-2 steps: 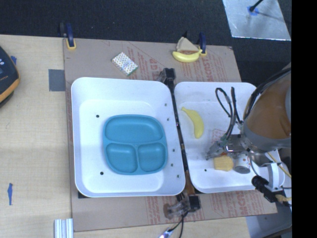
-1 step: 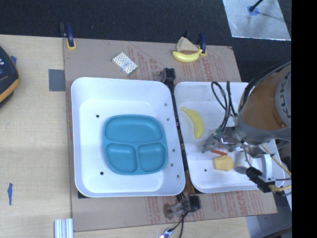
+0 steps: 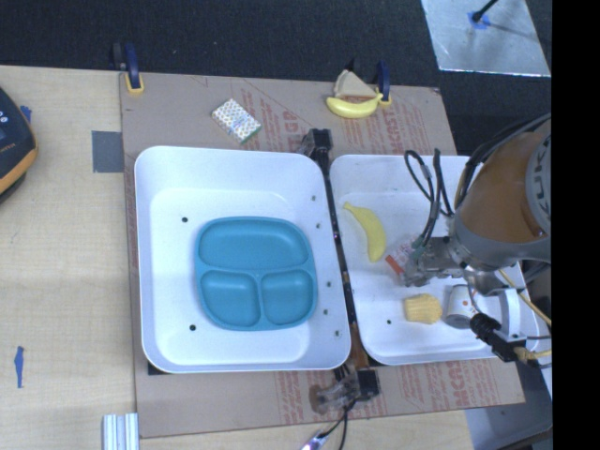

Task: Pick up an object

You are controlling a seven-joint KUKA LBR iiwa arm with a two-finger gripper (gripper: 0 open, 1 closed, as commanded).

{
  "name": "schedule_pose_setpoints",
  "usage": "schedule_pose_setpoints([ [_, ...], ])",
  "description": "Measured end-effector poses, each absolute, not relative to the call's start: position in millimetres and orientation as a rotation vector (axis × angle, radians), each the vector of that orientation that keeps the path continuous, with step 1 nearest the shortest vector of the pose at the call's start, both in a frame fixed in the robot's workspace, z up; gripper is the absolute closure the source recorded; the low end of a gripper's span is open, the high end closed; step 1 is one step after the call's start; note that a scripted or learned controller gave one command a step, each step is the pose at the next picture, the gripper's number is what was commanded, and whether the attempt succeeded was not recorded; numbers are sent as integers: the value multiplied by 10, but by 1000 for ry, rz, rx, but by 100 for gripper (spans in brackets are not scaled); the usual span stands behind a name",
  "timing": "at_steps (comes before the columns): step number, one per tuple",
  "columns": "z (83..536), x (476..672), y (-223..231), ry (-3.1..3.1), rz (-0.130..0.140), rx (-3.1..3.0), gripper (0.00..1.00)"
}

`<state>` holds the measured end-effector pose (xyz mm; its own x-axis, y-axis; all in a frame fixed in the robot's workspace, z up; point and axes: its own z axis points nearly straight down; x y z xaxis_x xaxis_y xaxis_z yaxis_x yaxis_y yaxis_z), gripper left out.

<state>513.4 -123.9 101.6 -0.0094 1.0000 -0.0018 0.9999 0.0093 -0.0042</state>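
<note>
A yellow banana lies in the right bin, near its left wall. A small yellow corn-like piece rests toward the bin's front. My gripper hangs low in the right bin, between the banana and the corn piece, just right of the banana's lower end. A small red and white item shows at the gripper's tip; whether it is held I cannot tell. The grey arm with its orange band covers the bin's right side.
The left bin holds a blue divided plate. Behind the bins on the cardboard lie a second banana with a sandwich-like toy and a small patterned packet. Black cables loop over the right bin.
</note>
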Motion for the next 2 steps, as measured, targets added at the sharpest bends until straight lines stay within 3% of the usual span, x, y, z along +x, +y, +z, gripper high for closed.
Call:
schedule_pose_setpoints([
  [1, 1016, 5134, -1239, -2231, 7, -2210, 0],
  [2, 917, 5624, -1004, -2228, 4, -2213, 0],
])
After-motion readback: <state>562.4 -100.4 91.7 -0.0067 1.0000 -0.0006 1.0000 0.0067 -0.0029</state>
